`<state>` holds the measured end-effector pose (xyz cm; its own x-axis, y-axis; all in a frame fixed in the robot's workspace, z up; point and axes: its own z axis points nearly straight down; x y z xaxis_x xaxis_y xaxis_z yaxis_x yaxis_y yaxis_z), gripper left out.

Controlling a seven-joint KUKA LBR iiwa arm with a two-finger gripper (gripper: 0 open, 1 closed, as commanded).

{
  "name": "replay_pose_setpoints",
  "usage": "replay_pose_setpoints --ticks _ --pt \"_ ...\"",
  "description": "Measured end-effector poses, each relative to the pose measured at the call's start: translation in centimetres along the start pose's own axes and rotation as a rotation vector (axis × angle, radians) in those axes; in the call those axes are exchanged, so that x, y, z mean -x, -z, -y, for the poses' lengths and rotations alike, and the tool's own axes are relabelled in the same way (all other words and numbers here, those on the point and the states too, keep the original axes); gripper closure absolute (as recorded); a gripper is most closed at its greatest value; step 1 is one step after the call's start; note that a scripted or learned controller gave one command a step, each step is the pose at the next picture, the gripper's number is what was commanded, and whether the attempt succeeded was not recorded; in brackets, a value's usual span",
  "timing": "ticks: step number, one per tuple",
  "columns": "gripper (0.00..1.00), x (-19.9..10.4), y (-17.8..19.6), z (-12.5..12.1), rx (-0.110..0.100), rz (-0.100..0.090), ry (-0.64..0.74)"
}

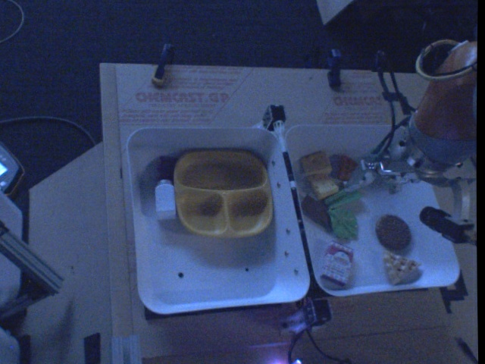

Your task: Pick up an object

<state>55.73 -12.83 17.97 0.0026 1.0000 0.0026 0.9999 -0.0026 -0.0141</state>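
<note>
Hovering over the right bin [447, 268], the gripper [369, 167] sits just beside a brown block [343, 165]; cannot tell its state. Beyond it, the left bin [144, 271] holds a yellow tray [222, 192] and white bottle [165, 199].

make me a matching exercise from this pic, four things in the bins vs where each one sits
Things:
1. yellow divided plate
2. small white bottle
3. round brown patty
4. green leafy piece

Places:
A. right bin, towards its right side
B. middle of the left bin
C. right bin, near the divider between the bins
D. left bin, against the plate's left edge

Pairs: 1-B, 2-D, 3-A, 4-C
</note>
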Motion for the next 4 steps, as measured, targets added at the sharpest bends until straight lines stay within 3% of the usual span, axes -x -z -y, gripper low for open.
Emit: replay_pose_setpoints --ticks 1,3,4 --pt "0.0 0.0 0.6 -0.3 0.012 0.002 0.002" --pt "0.0 0.1 -9.8 0.2 0.007 0.0 0.002" --pt "1.0 0.2 -8.5 0.1 0.014 0.002 0.0"
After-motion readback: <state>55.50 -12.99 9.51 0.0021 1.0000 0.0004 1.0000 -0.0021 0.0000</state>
